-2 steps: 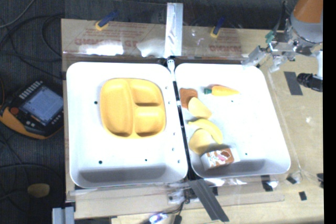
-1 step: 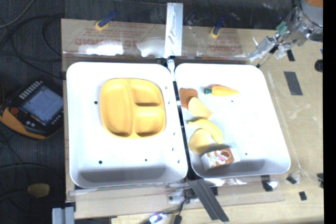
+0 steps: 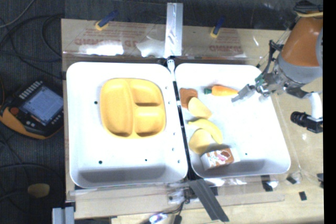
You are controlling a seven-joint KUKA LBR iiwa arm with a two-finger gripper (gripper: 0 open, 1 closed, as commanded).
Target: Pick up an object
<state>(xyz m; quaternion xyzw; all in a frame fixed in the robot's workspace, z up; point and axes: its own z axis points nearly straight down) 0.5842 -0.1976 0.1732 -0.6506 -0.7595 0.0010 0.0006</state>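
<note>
The right bin (image 3: 262, 134) holds several toy foods. An orange carrot (image 3: 223, 91) with a green tip lies near its back. Left of it sits a brown piece (image 3: 187, 95), with a pale yellow slice (image 3: 199, 108) just in front. Two more yellow slices (image 3: 203, 135) lie lower down, and a small brown-and-white labelled tub (image 3: 217, 157) rests on its side at the front wall. My gripper (image 3: 243, 94) hangs low over the bin's back right, just right of the carrot's thick end. Nothing is seen held in it.
A yellow divided tray (image 3: 132, 106) lies in the left bin (image 3: 84, 160). A metal divider (image 3: 179, 128) runs between the bins. The arm's orange band (image 3: 305, 42) stands over the right bin's far right corner. A handheld pendant (image 3: 34, 107) lies off the bench to the left.
</note>
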